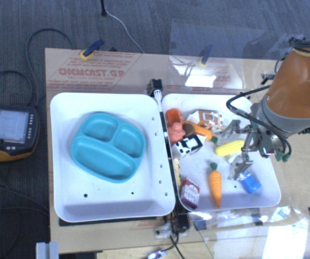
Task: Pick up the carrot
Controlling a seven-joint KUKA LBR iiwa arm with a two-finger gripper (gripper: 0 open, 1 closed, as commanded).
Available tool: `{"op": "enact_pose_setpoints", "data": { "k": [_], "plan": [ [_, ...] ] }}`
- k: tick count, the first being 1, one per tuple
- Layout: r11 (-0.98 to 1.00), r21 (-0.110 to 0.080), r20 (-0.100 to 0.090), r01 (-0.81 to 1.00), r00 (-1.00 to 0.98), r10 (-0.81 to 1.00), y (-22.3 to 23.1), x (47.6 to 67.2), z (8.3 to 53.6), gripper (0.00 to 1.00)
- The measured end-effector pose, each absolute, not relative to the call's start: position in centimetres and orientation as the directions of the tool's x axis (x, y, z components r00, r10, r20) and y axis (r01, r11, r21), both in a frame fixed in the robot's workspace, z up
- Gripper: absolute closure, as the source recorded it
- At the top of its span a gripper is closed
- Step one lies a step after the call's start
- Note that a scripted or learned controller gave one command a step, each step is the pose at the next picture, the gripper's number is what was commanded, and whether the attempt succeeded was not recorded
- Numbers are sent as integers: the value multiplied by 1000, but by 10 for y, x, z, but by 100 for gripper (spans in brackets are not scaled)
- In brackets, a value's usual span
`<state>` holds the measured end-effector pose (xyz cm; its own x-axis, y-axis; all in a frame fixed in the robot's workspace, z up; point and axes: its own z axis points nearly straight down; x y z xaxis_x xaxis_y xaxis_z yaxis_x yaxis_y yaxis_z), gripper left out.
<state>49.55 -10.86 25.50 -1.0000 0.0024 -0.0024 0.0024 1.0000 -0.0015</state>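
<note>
The carrot (pixel 215 183), orange with a green top, lies lengthwise in the front part of the right bin (pixel 268 198), its green end pointing to the back. My gripper (pixel 240 168) hangs over the same bin, a short way right of the carrot and apart from it. Its tip sits just above a small blue object (pixel 250 184). Nothing shows in its grasp.
A yellow corn cob (pixel 228 147), a black-and-white block (pixel 188 144), orange and red toy foods (pixel 183 126) and a dark red packet (pixel 189 192) crowd the right bin. The left bin (pixel 63 188) holds a blue divided plate (pixel 108 146). A pendant (pixel 8 131) lies far left.
</note>
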Motion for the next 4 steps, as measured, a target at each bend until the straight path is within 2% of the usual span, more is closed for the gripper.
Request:
{"op": "enact_pose_setpoints", "data": {
  "k": [1,2,3,4],
  "plan": [
    [963,2,4,-268,-963,-268,-115,483,120,0],
    [987,-2,-1,-163,-987,-163,-104,492,90,0],
    [987,-7,-14,-162,-987,-162,-103,496,102,100],
    [987,-7,-13,-163,-987,-163,-103,495,101,0]
  ]
}}
